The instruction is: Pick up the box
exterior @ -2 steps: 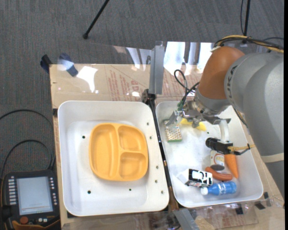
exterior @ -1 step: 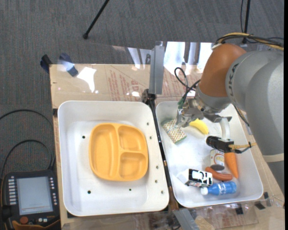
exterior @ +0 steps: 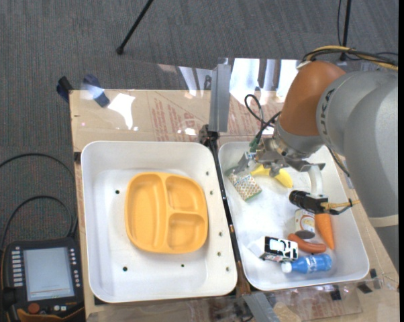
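A: where's the box?
B: small patterned box (exterior: 246, 187) is in the right bin (exterior: 360, 260), upper-left part, close to the wall next to the left bin (exterior: 94, 247). sits tilted

A: gripper?
B: gripper (exterior: 256, 159) is low in the right bin, just above and beside the box at its upper edge. might be touching it, hard to say at this angle. can't tell whether the jaws are open or closed, wrist and cabling block them. box not visibly between the fingers

A: what else is in there?
B: yellow piece (exterior: 277, 175) under the wrist, just right of the box. further down the bin: orange carrot (exterior: 325, 228), black-and-white item (exterior: 280, 247), blue bottle (exterior: 309, 265) lying near the front wall, all well apart from the box. left bin has a yellow divided plate (exterior: 166, 212) in the middle
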{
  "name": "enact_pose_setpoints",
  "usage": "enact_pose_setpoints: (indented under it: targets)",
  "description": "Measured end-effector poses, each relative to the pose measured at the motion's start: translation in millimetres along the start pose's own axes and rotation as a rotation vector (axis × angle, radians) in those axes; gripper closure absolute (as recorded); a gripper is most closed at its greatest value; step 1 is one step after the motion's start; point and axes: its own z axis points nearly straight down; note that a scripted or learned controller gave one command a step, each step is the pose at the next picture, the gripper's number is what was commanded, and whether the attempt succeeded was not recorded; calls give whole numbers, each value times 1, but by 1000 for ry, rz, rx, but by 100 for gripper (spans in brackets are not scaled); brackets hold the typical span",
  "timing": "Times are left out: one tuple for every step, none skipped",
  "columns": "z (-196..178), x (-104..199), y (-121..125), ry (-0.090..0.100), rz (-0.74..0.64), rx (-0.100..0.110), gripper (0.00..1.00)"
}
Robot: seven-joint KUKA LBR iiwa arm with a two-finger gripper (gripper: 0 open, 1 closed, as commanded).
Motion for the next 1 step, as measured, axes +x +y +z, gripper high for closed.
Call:
enact_pose_setpoints:
  targets:
    - [17, -3, -31, -2, -32, 15, 0]
